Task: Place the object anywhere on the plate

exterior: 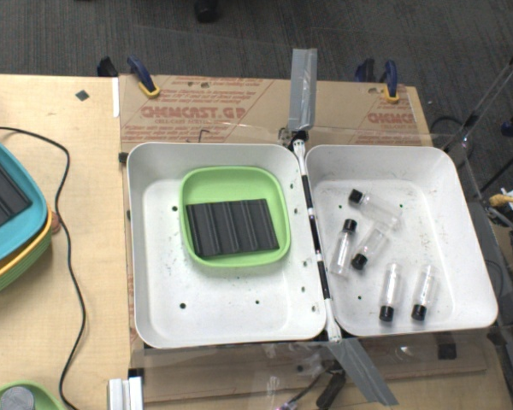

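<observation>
Grey carpet lies behind a desk (51, 314) that carries two white bins side by side on a cardboard sheet (265, 105). The left bin (154, 306) holds a green plate (232, 190) with a dark ribbed pad (232, 228) lying on it. The right bin (462, 254) holds five small clear vials with black caps: one (360, 198) near the top, two (345, 244) (368, 249) close together in the middle, two (390, 291) (422, 292) side by side lower down. They look light, stiff, smooth and likely to roll or slip; glass would also be fragile. A grip across the barrel near mid-length seems safest. The lower pair sits nearest the front wall; the top vial has open floor around it. The raised rims between the bins (312, 229) need clearing on the way over. As for the end effector, I cannot tell its state.
</observation>
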You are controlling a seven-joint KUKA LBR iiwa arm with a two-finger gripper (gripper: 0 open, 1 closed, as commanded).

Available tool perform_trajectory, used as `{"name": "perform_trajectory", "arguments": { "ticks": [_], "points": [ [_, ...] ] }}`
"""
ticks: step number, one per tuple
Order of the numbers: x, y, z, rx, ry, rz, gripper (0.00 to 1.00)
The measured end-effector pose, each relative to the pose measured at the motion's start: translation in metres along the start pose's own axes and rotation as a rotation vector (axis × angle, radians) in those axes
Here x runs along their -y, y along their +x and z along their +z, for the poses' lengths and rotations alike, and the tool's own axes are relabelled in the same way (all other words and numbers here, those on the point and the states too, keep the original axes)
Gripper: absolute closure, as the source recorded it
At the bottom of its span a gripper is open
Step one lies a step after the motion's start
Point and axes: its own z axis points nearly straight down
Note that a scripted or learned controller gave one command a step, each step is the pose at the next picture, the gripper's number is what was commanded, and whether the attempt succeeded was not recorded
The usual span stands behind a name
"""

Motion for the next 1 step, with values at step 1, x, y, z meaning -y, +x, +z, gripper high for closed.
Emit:
{"name": "perform_trajectory", "arguments": {
  "ticks": [1],
  "points": [
    [0.0002, 0.0001, -0.0015, 0.001, 0.000, -0.001, 0.00]
  ]
}}
